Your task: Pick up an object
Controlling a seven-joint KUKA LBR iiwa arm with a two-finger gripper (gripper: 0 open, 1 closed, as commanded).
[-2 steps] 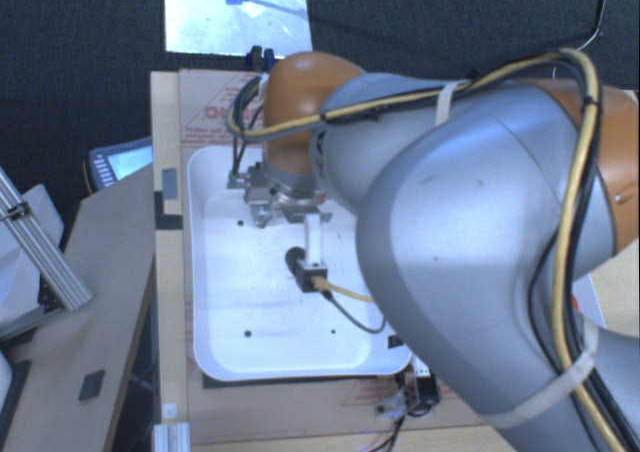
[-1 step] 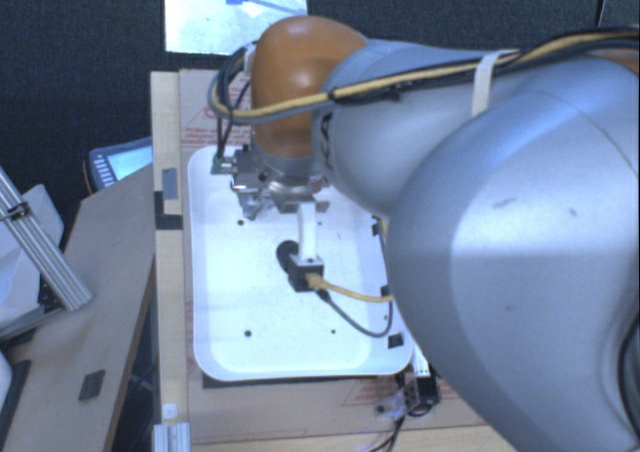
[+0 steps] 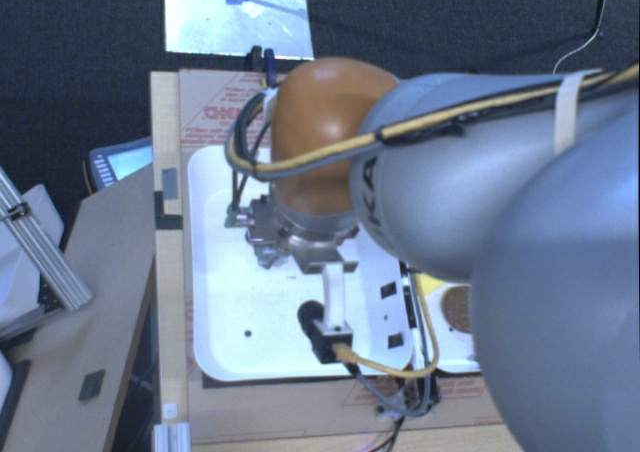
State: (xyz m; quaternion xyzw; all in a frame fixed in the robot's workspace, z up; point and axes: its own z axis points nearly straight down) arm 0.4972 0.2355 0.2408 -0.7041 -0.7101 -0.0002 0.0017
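Smooth grey arm (image 3: 520, 200) with glossy orange band looms over shallow white bin (image 3: 215, 240), fingers' state unclear

You can make out red letters "CHU" on the cardboard sheet (image 3: 215, 105) under the bins; the rest is illegible.

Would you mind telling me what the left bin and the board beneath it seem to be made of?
The left bin looks like white plastic with a smooth, slightly glossy finish, judging by its rounded moulded rim. The board beneath it looks like brown cardboard, matt, with red printed lettering; that is only a guess from its colour and print.
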